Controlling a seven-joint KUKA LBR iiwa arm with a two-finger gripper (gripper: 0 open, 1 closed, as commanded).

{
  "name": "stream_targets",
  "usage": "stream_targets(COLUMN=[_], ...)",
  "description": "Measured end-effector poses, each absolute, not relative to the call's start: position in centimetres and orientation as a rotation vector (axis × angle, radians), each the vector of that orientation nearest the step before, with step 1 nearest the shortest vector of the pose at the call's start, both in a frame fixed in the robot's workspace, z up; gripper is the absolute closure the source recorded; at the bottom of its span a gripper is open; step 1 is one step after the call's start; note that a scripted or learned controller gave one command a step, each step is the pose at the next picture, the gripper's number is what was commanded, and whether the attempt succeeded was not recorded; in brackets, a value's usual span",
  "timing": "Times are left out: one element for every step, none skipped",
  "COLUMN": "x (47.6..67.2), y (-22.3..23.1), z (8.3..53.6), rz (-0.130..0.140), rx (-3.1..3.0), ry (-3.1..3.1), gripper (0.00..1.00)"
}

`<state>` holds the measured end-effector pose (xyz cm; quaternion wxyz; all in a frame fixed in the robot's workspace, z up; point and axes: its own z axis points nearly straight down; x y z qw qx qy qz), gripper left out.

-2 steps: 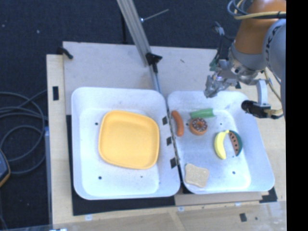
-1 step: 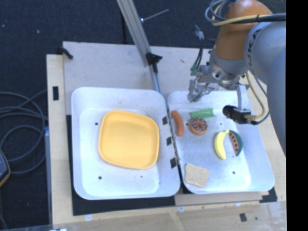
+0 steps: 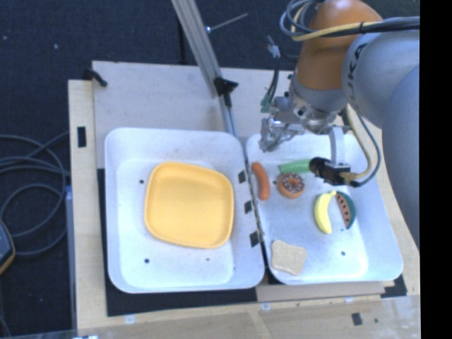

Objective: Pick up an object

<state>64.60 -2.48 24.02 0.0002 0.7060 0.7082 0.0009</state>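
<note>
- The gripper [image 3: 272, 141] hangs over the right bin [image 3: 367, 260], just above the sausage [image 3: 260, 181]; whether it is released or clenched cannot be told
- The sausage lies by the bin's left wall, likely light, stiff, smooth; best pinched across its middle

Yellow plate [image 3: 189, 205], orange sausage [image 3: 261, 181], yellow banana [image 3: 323, 213], tan bread [image 3: 288, 257], white bins [image 3: 123, 147].
</note>
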Motion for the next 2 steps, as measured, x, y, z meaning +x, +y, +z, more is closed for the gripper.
stream_targets(x=[62.9, 62.2], y=[3.0, 8.4], z=[24.9, 23.4], rz=[0.003, 0.0], rx=[2.217, 2.218], ry=[2.226, 2.226], gripper=[1.0, 1.0])
